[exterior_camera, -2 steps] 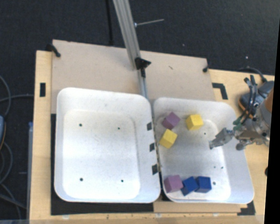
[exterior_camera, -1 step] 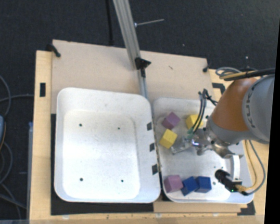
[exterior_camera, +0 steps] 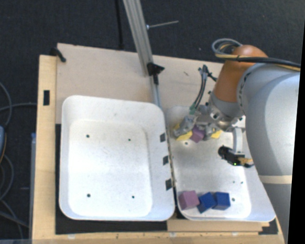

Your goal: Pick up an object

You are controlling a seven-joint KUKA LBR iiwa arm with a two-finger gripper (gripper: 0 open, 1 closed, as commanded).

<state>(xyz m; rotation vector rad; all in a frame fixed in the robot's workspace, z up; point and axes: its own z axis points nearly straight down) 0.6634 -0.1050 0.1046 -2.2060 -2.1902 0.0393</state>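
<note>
Look first at the two-finger gripper point(exterior_camera: 198, 129), low over the far end of the right shallow white bin point(exterior_camera: 211, 173): a small purple block point(exterior_camera: 198, 134) sits between its fingers, so it is clamped on that block. Just at the gripper's nine o'clock you see a small yellow piece point(exterior_camera: 182, 134) touching or nearly touching the purple block; you cannot tell from this angle whether it rests on the bin floor or hangs off the fingers. At the gripper's two o'clock the orange band point(exterior_camera: 232, 78) wraps the arm above the wrist, and the big grey arm body point(exterior_camera: 271, 117) fills the space at three o'clock, covering that bin's right side.

Follow the bin floor toward six o'clock from the gripper, well apart from it, and you find three loose pieces in a row against the near wall: a lilac cube point(exterior_camera: 188, 199), a dark blue cube point(exterior_camera: 206, 202) touching it, and a lighter blue cube point(exterior_camera: 222, 200) touching that one.

At the gripper's nine o'clock, across the shared rims, lies the left shallow white bin point(exterior_camera: 110, 160). A slanted aluminium rail point(exterior_camera: 139, 31) rises at eleven o'clock
</note>
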